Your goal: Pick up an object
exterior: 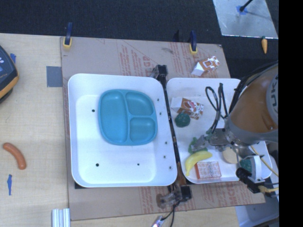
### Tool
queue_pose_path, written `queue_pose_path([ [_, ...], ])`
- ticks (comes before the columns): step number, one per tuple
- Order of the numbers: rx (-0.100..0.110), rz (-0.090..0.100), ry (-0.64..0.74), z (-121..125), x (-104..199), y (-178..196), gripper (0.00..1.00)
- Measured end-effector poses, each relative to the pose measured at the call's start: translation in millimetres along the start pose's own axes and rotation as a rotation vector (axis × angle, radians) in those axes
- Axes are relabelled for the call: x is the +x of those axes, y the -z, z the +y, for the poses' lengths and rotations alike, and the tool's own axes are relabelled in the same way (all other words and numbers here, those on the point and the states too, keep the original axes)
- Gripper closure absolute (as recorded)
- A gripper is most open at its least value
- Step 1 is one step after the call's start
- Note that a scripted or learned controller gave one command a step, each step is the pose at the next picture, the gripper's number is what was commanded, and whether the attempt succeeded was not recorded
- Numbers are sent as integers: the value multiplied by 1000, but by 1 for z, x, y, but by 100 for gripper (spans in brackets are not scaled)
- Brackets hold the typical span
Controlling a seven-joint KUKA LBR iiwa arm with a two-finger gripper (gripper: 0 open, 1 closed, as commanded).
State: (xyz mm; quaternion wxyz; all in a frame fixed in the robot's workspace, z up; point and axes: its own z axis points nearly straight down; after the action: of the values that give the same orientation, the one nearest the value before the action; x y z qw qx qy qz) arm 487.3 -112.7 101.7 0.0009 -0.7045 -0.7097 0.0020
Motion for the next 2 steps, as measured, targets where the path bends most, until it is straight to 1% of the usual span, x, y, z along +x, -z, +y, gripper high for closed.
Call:
queue_pose_path([
  [1,1,2,-2,1,18,-10,0],
  [2,1,3,-2,-12,21,-11,0],
])
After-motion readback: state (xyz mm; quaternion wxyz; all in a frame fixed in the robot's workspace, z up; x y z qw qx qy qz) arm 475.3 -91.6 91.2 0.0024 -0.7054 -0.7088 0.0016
